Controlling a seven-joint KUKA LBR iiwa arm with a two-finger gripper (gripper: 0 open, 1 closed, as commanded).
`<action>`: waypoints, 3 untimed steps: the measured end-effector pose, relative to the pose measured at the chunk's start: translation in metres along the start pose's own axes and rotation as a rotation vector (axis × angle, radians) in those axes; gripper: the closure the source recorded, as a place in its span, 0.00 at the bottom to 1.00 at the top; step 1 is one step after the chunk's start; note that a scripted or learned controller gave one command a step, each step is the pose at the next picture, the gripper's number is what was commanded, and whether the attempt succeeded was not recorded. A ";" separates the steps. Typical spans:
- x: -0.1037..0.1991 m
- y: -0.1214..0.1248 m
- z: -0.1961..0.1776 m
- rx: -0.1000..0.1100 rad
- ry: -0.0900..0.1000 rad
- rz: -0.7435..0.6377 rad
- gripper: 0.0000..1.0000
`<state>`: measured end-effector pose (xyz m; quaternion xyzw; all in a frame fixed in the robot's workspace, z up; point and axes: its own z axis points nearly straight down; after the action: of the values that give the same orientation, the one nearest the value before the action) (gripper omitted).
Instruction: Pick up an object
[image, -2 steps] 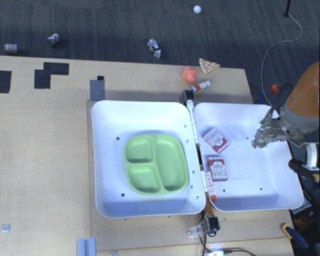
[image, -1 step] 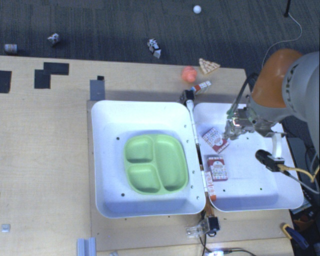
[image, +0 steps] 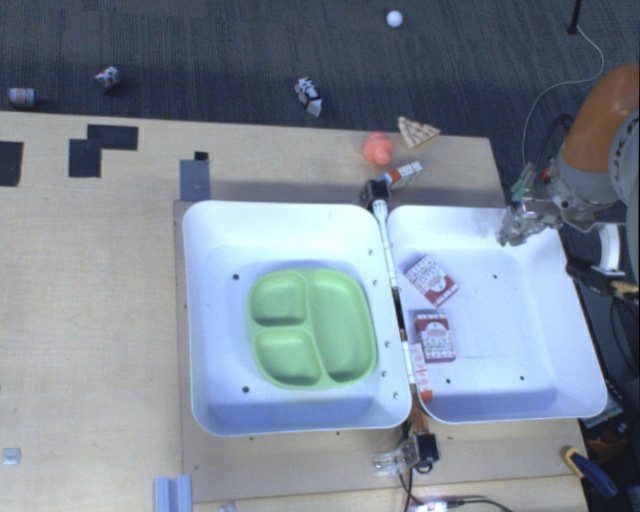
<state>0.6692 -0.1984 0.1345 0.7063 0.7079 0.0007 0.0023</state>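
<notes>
Two small red-and-white cartons lie in the right bin (image: 520, 340): one (image: 431, 279) near its upper left, tilted, and the other (image: 435, 336) just below it. A thin red-and-white item (image: 418, 375) rests along the divider between the bins. My gripper (image: 513, 232) hangs over the right bin's far right corner, well to the right of the cartons, with nothing visible between its fingers. The grey arm with its orange band (image: 600, 120) comes in from the upper right.
A green three-compartment plate (image: 310, 326) sits in the left bin (image: 215, 300). Beyond the bins on the bench lie a pink ball (image: 378, 149), a pizza-slice toy (image: 417, 131) and a small tube (image: 402, 175). Cables run down the right side.
</notes>
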 end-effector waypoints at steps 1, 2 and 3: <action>0.077 0.002 -0.146 -0.006 0.002 -0.005 1.00; 0.161 0.001 -0.113 0.001 0.004 -0.004 1.00; 0.070 0.000 -0.057 0.003 0.001 0.001 1.00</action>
<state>0.6685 -0.1285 0.1911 0.7065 0.7077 0.0000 0.0011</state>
